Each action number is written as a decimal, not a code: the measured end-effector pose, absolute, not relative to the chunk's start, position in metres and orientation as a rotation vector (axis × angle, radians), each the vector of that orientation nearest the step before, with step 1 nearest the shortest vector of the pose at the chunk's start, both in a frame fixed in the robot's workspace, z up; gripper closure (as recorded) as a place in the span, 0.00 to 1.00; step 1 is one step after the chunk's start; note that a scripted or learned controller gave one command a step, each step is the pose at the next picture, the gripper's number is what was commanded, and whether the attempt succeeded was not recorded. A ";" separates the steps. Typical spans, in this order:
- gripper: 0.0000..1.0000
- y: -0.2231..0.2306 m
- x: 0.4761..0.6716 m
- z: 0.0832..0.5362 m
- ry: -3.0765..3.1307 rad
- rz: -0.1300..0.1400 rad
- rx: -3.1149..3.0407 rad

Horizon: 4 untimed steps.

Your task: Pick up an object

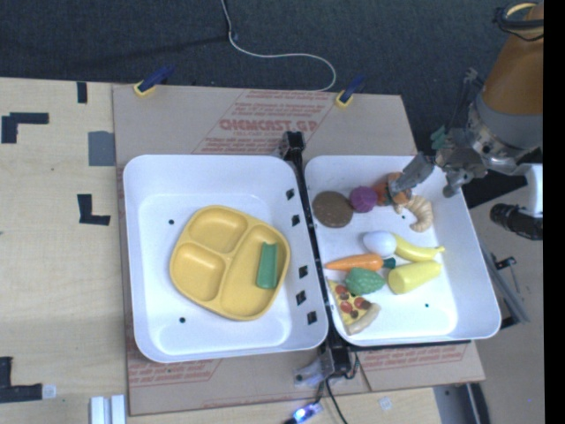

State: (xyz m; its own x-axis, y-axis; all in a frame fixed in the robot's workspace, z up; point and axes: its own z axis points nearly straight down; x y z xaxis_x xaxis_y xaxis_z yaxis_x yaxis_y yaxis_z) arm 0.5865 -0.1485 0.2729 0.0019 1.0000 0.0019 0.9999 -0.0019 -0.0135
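Observation:
My gripper (432, 182) hovers over the far right corner of the right bin (468, 276), open, with nothing between its fingers. One grey finger (413, 176) slants down over a small orange toy (390, 190); the other finger (455, 182) stands near the bin's right wall. A tan croissant (420, 212) lies just below the gripper. A purple toy (363, 199) and a brown round patty (333, 208) lie to its left. Nearer the front are a white egg (380, 241), a carrot (355, 262), a banana (418, 251), a yellow corn piece (413, 276), a green vegetable (365, 281) and a pizza slice (353, 307).
The left bin (146, 237) holds a yellow divided plate (216, 263) with a green piece (267, 265) in its right compartment. A black divider (305, 237) separates the bins. A white cable (265, 51) trails across the dark floor behind the bench.

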 end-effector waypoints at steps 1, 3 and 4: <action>0.00 -0.148 0.588 0.280 -2.222 0.001 -2.220; 0.00 -0.147 0.582 0.174 -2.220 0.007 -2.216; 0.00 -0.138 0.575 0.114 -2.219 0.008 -2.215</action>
State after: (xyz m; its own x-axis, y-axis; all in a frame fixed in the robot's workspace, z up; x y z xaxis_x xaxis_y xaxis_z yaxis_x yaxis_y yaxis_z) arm 0.5745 -0.1381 0.1143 -0.0019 1.0000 0.0012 1.0000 0.0019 -0.0082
